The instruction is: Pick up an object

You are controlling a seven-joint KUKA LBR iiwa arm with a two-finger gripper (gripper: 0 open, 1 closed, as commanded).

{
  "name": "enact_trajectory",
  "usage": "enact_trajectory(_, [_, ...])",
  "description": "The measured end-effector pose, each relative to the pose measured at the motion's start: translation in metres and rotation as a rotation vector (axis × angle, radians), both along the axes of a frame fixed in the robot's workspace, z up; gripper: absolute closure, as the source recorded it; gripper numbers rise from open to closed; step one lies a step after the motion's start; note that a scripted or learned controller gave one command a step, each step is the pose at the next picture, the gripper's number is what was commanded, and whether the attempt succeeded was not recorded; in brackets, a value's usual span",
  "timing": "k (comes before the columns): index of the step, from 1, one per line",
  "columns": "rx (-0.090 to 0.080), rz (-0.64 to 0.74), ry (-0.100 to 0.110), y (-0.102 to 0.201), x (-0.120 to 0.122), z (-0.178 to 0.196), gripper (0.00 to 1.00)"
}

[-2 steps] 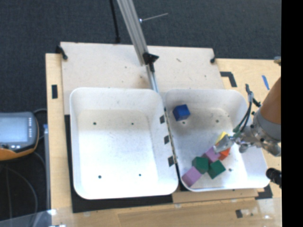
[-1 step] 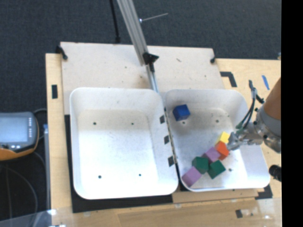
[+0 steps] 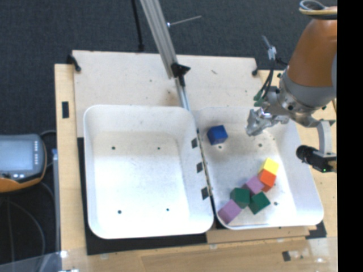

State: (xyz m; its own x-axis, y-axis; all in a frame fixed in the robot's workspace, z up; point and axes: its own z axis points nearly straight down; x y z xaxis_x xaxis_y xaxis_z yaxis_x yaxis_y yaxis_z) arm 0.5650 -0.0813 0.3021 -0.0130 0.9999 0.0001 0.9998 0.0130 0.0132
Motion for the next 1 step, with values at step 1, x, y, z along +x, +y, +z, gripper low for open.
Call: enact_trajectory(1, [-0.001,-0.008,0.002,0.0215,-0.0286,0.1722,1.00])
